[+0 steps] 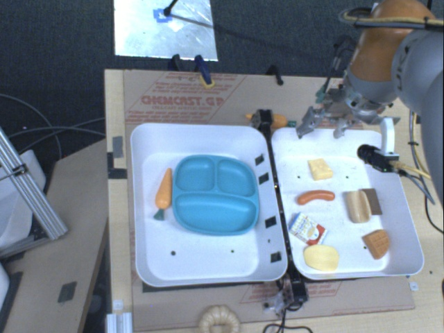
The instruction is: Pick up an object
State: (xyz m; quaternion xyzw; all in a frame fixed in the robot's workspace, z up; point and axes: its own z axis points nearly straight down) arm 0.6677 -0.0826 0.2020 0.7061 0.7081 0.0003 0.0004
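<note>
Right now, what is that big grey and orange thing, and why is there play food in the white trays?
That is a robot arm. A program moves it, and its job is to pick something up. The picture comes from one camera above the bench, looking down at a slant. At the arm's end is a gripper with two fingers, spread open and holding nothing, above the far edge of the right tray. In that tray lie toy foods: a cheese cube, a sausage, a bread slice, a small packet and some more. The left tray holds a blue plate with a carrot beside it.
</note>
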